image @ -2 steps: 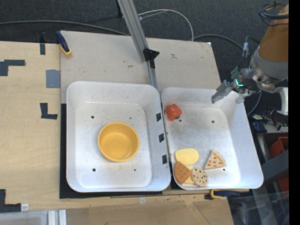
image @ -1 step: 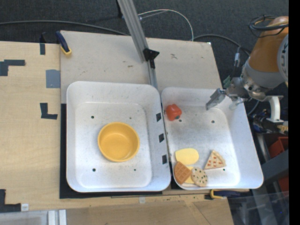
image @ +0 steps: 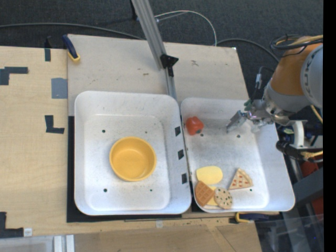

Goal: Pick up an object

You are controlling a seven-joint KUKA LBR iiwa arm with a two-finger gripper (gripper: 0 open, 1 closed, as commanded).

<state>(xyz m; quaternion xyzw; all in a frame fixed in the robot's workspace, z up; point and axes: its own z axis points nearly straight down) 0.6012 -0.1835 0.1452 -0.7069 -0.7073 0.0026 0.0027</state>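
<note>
Camera view: claw (image: 234, 123) fingers indistinct, arm (image: 294, 83) cropped right.

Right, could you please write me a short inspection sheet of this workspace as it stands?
Surface: two white bins, left bin and right bin, on a wooden bench.
Job's things: yellow bowl in left bin; red piece, yellow piece, pizza slice, waffle, cookie in right bin.
Clutter: tape marks on bench.
Grippers: gripper over right bin, holding nothing.
Cables: cables behind bench.
Surroundings: dark floor.
</note>
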